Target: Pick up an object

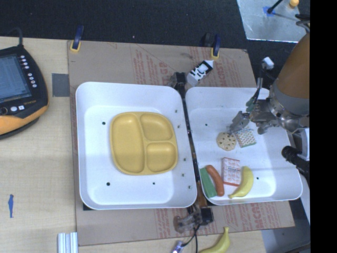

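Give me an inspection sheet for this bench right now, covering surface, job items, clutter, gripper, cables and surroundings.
Surface: brown board bearing two white bins; left bin holds a yellow divided tray.
Job's things: right bin holds a cookie, a speckled square, a sausage, a green piece, a packet and a banana.
Clutter: second banana off the board.
Grippers: gripper above the cookie, holding nothing.
Cables: wires at the front edge.
Surroundings: teach pendant left.

Even overhead light, white bins (95,96) bright, soft shadows, dark floor, arm (295,73) perhaps slightly blurred
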{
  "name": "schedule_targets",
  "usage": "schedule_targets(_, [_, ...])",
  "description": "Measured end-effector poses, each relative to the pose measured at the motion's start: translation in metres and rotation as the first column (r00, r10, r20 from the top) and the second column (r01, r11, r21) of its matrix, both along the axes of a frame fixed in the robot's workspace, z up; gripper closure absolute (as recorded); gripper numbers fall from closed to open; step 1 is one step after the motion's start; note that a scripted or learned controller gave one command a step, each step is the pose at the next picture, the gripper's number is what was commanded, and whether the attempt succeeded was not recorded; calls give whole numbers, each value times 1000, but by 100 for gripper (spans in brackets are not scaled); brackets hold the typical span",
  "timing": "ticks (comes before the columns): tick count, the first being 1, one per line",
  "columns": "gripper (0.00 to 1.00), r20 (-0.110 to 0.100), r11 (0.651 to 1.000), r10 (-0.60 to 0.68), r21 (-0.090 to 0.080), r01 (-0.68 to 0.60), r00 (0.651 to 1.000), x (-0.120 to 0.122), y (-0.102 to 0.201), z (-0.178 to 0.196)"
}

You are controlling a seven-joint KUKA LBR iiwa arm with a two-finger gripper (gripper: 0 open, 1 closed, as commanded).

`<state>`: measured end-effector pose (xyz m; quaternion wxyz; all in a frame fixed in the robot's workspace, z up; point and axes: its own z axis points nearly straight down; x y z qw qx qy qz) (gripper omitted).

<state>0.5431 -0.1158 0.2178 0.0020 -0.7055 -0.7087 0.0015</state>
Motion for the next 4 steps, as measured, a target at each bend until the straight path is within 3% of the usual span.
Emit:
schedule_targets(1, [0, 0, 1000, 1, -1, -1, 1000, -40, -38, -91])
schedule_targets(2, [0, 1, 1000, 2, -1, -2, 1000, 6, -35, -127])
schedule_targets(3, [0, 1, 1000, 3, -2, -3, 1000, 52, -3, -126])
schedule_targets(4, [0, -1, 1000, 2, -2, -2, 1000, 28, -8, -126])
